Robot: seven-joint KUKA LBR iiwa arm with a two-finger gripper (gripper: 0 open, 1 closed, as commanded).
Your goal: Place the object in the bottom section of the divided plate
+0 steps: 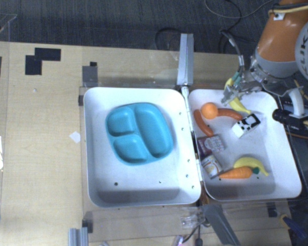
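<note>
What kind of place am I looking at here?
Probably a robotics lab test bench: a robot arm reaches over two white bins, one holding a blue divided plate, the other toy food such as a carrot.

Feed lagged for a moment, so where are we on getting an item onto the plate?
Nothing looks done: the blue plate in the left bin holds no item. The claw is over the right bin's far edge, beside a banana; whether it grips anything I cannot tell. Pick, carry and placement remain.
</note>
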